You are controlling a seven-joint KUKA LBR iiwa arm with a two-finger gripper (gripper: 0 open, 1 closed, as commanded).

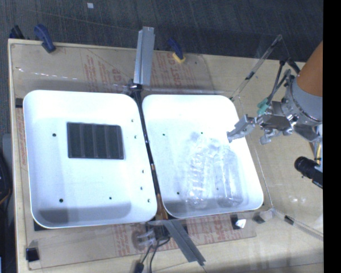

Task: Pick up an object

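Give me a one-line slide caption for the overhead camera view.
Gripper poised at the right bin's right rim, clear plastic bottles inside; a dark ridged panel lies in the left bin.

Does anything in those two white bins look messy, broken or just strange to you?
Nothing looks broken or spilled. The dark ribbed rectangular block lies flat and square in the left white bin. The clear crinkled plastic bottles lie jumbled in the right white bin, hard to tell apart against the white.

bins (pixel 45 209): white | pad (pixel 95 140): dark grey, striped | bottles (pixel 211 172): clear | clamps (pixel 44 38): blue
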